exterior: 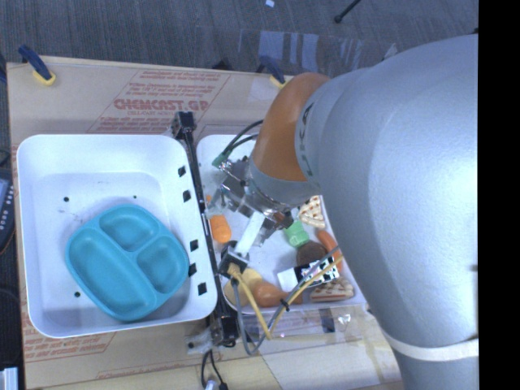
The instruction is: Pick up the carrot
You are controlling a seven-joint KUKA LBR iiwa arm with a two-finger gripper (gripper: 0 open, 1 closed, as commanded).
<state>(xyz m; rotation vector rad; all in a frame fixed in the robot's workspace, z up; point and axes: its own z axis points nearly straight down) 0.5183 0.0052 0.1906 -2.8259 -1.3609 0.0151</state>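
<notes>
1. Brown board with red print covers the bench (154, 104), and two white bins stand on it side by side.
2. Nearest the camera, at the near end of the right bin (208, 151), a tan roll-shaped piece (258, 288) lies beside a white card (289, 279). A waffle square (335, 290) lies just to their right.
3. The left bin (32, 218) holds a blue divided plate (126, 258) with three compartments. It lies flat, towards the bin's near side.
4. Further into the right bin, a brown lump (309, 254) and a pale green piece (296, 236) sit close together. A red-orange stick (329, 244) lies just to their right, and a second waffle piece (311, 212) just beyond.
5. The carrot (221, 228), a short orange stub, lies on the floor of the right bin, against its left wall, beside the divide between the two bins. Nothing is gripping it.
6. The gripper (257, 215) hangs low over the right bin, just to the right of the carrot and slightly beyond it. Whether it is open or closed cannot be told, as the wrist above hides its tip.
7. The orange band (280, 140) sits above the gripper, and the broad grey arm (406, 193) covers the right side of the right bin.
8. Farthest off, a blue and yellow clamp (36, 66) grips the bench's back edge, with grey floor (162, 15) behind it.
</notes>
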